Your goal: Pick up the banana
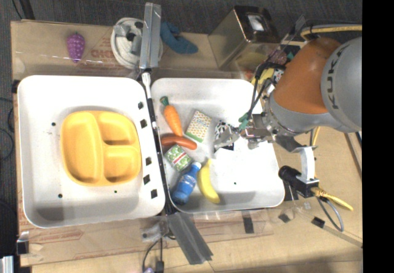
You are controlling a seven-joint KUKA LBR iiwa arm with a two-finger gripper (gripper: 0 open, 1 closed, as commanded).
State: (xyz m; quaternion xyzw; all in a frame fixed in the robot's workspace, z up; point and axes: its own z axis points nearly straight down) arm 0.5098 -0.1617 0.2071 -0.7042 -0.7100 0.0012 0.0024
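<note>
Banana lies in right bin; claw state unclear; arm reads "KUKA".

Two bins, one banana

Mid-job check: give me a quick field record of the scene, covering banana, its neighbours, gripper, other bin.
banana: lying in the right bin, near its front wall
neighbours: blue bottle beside the banana; sausage, carrot and green carton further back
gripper: over the right bin, behind the banana and apart from it
jaws: state unclear
left bin: holds a yellow divided tray
</note>
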